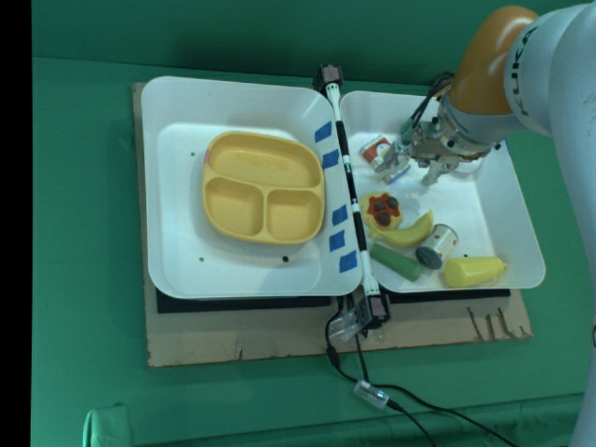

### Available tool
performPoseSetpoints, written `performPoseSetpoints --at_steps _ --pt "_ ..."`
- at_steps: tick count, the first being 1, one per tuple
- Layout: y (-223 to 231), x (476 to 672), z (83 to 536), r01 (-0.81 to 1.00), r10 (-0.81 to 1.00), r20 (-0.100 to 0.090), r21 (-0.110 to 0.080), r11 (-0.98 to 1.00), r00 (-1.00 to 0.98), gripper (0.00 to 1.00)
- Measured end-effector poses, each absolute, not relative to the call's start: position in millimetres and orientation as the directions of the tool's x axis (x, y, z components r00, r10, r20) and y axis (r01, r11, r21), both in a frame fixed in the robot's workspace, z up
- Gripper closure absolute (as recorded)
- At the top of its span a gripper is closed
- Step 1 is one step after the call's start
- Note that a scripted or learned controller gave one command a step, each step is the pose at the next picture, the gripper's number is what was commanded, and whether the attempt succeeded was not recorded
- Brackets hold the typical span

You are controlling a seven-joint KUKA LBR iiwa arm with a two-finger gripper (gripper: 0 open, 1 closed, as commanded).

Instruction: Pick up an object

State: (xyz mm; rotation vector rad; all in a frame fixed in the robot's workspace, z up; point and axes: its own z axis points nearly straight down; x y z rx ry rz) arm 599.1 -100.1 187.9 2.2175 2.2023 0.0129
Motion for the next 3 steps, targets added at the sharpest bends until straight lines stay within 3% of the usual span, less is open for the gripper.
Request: performPoseSetpoints --at_steps 1,2,3 --pt "-113 665.3 186 1.000 1.000 0.003 -0.029 -0.011 0.012 0.00" --pt "-115 667.4 203 1.000 1.000 -0.003 -0.020 -0.014 0.014 1.00" --pt "-47 669.0 287 1.000 1.000 -0.002 0.016 -0.003 0.003 1.00"
